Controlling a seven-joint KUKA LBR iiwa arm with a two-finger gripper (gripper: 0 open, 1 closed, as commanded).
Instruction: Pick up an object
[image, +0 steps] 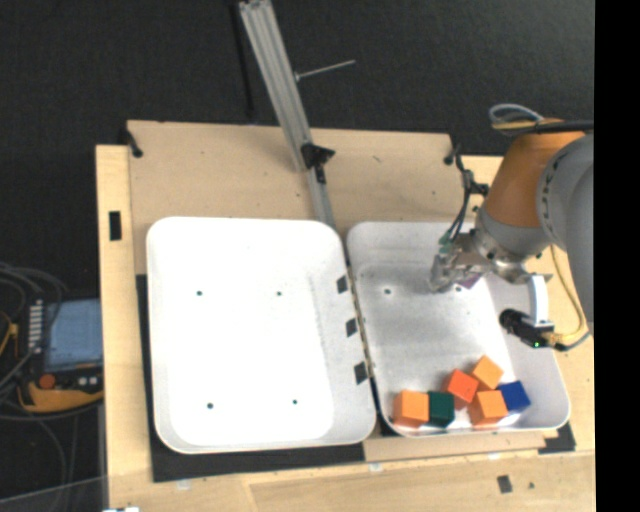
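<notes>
gripper sits upper right, can't tell its grip state; blocks huddle lower right, so a grab could slip.

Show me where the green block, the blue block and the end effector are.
green block (441, 407): camera view, its top face.
blue block (515, 395): camera view, its top face.
end effector (452, 277): camera view, its tip.
</notes>
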